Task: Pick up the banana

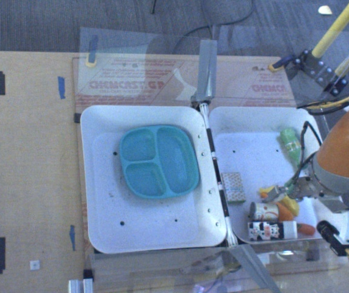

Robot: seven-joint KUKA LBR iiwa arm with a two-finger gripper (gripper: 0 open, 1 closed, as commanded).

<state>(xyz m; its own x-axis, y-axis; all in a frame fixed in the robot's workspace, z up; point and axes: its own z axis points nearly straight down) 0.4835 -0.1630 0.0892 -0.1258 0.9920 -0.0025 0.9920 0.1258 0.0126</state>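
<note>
Whether the gripper (282,193) is clenched or released cannot be told from this slanted overhead view; its tip sits low in the right shallow white bin (248,133), close to that bin's front right corner.

The yellow banana (265,193) lies there too, a short yellow end showing just left of the gripper tip, touching it or nearly so; the rest is hidden under the tool. Whether the fruit is actually grasped is not visible. Just in front of the gripper sits a rounded yellow-orange piece (289,208), and it is unclear whether it belongs to the same fruit.

Beside it stands a small white can with a brownish label (261,210), and along the bin's front edge lies a white box with black markings (273,229), with a red-orange item (307,229) at its right end. A small speckled flat box (233,186) rests against the left wall. A pale green object (289,142) lies near the back right corner.

The left white bin (101,212) holds a teal divided plastic plate (160,162) near its centre.
</note>
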